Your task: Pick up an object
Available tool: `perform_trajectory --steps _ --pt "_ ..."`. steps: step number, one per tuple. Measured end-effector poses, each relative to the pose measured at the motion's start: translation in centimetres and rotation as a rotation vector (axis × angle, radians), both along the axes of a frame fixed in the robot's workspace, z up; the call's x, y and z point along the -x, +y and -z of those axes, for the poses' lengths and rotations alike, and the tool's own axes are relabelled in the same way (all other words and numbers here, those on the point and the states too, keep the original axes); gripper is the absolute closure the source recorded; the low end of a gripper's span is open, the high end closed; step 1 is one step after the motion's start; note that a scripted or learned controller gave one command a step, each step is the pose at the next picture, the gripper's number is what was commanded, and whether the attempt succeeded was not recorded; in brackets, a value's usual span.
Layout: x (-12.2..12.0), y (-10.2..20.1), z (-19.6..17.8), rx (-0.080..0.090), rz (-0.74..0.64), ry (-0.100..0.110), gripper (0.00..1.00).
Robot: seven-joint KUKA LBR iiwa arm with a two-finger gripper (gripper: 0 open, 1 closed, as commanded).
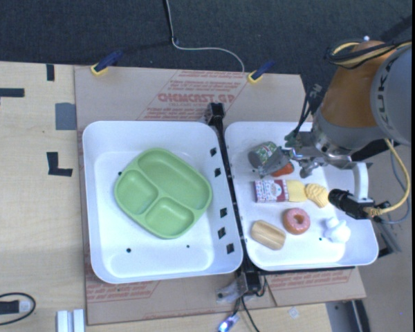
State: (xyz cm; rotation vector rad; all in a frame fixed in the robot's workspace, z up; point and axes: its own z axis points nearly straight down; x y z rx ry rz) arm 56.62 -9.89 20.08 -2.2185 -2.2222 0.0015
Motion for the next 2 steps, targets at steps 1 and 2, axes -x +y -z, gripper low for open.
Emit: perform_trajectory --steps 1,2 --pt "6.5 -3.9 10.6 0.0 0.005 0.003 0.0" --pt "6.1 -3.8 9.1 0.003 0.001 -0.004 1.0"
